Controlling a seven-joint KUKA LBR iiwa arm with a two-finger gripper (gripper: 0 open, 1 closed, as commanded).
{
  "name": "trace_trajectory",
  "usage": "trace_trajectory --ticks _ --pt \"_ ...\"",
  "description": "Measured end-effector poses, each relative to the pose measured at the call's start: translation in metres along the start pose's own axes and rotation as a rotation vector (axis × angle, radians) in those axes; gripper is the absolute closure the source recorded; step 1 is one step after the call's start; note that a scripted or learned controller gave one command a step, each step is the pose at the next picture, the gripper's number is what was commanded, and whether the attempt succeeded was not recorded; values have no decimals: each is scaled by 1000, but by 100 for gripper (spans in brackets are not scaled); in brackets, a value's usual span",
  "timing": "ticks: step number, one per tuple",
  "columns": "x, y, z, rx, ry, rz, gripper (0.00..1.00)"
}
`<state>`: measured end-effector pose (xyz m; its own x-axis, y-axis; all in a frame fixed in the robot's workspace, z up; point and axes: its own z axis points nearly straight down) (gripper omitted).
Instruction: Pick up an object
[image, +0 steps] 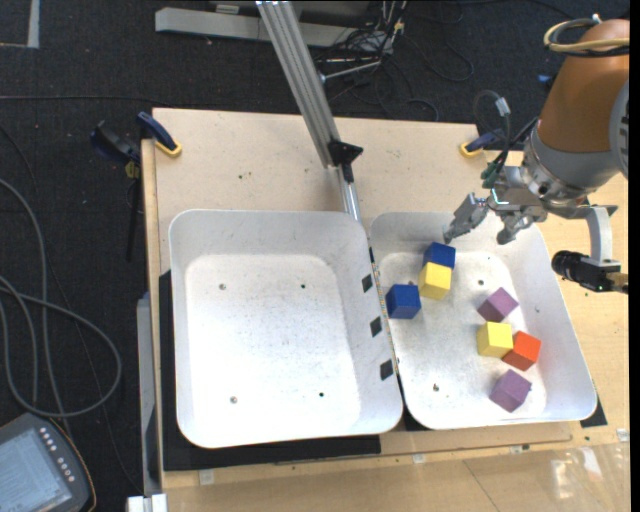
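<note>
Reading for writing: no brand, label or lettering can be made out on the blocks, the bins or the arm
Gripper (489, 222): hangs over the far edge of the right bin (560, 300), its two fingers (464, 222) spread apart with nothing between them
Nearest blocks: a blue block (439, 255) sits against the far side of a yellow block (435, 281), touching it; both lie just in front of and slightly left of the gripper, close below its left finger
Second blue block (403, 300): nearer the bin's left wall, just beside the yellow block, farther from the gripper
Right-hand cluster: a purple block (498, 304), a second yellow block (494, 339) and an orange block (522, 350) lie close together, the yellow and orange touching; they sit well apart from the gripper, toward the camera
Last block: another purple block (511, 389) lies closest to the bin's near rim, the farthest from the gripper
Left bin (270, 320): white, speckled with dark flecks, beside the right bin and touching it along the middle
Arm (585, 100): enters from the upper right, orange band above a grey wrist, wrist bent down and leftward so the fingers point toward the bin's far left corner
Bench (250, 160): pale wooden top with blue and yellow clamps (150, 135) at its far corners
</note>
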<state>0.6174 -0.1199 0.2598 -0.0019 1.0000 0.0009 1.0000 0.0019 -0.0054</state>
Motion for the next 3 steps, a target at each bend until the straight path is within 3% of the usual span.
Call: trace_trajectory --ticks 1,3 --pt "0 1 -3 -5 -1 0 0" --pt "-11 0 121 1 0 3 0"
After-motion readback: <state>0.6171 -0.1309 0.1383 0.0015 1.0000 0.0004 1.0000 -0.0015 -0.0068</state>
